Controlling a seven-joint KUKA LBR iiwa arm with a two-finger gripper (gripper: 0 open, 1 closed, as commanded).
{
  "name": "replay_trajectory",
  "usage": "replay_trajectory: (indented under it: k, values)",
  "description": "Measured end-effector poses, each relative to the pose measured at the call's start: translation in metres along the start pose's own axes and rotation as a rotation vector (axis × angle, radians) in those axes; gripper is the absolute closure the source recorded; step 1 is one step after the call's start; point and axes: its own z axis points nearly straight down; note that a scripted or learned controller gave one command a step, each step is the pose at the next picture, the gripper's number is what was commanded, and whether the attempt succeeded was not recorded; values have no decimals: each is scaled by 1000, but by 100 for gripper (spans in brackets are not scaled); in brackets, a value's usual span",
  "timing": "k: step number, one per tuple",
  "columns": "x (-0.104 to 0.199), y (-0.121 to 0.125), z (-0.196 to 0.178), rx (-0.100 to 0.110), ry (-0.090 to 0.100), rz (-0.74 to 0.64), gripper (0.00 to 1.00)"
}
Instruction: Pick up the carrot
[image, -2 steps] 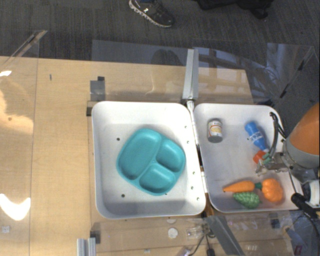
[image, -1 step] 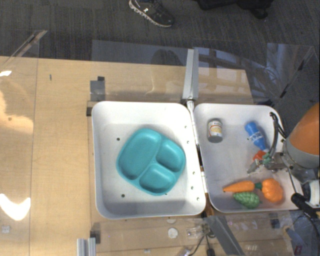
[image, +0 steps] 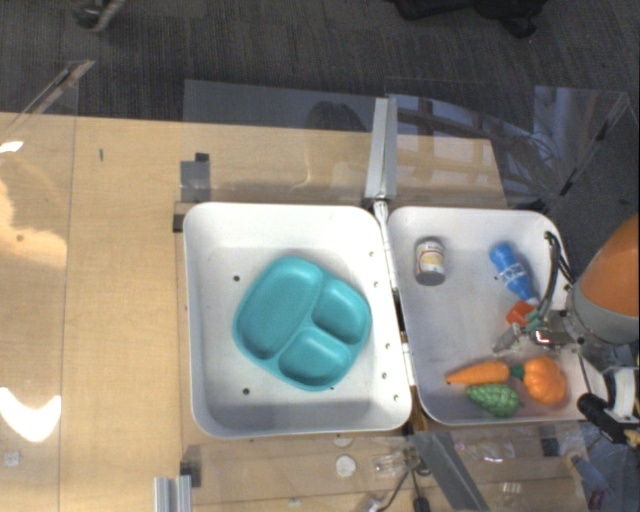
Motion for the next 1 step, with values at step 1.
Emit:
replay_trajectory:
  k: [1]
  values:
    - [-6,1,0,-2,-1,-80,0]
